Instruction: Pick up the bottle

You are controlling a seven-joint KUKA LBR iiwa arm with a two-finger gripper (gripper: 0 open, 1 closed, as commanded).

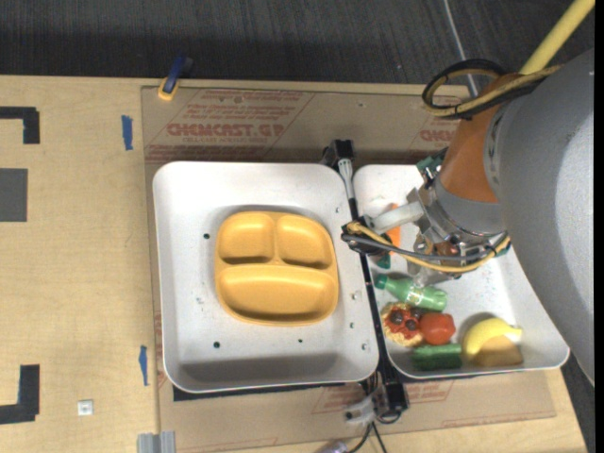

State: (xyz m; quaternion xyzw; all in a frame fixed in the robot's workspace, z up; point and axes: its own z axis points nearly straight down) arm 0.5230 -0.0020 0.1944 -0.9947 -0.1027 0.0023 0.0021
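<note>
Yellow plate (pixel 276 264) fills left bin (pixel 184 253); bottle (pixel 412 292) lies in right bin (pixel 528 324).

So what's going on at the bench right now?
The grey KUKA arm reaches into the right bin, its gripper low over the toys there. The green bottle lies on its side just below it, beside a pizza slice, tomato and banana. The left bin holds a yellow divided tray.
</note>
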